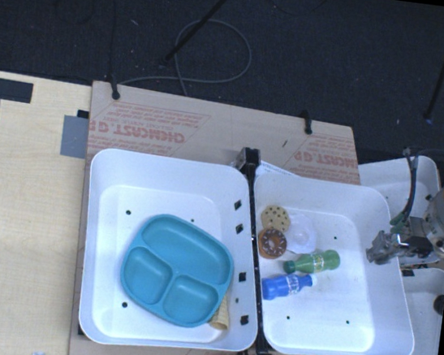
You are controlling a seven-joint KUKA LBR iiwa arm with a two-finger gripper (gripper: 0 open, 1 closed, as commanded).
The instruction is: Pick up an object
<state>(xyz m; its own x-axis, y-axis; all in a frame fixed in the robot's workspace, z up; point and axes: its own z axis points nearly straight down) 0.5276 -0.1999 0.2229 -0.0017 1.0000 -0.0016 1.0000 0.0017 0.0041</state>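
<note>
Jaws at the right bin's point(378, 235) outer edge, and from this angle I cannot tell whether they stand apart or closed; nothing shows between them. The gripper point(388, 247) sits clear of every object, so by my reading the pick has not begun: reach, close and lift all remain. Nearest candidates lie toward the bin's left side: a green bottle point(312, 262) on its side, a blue bottle point(287, 286) just below it, a chocolate donut point(272, 243) and a cookie point(275, 217) close above. They crowd together, so a neighbour could get nudged. Across the divider, a blue sectioned plate point(176, 269) lies in the left bin point(114, 190), well apart.
</note>
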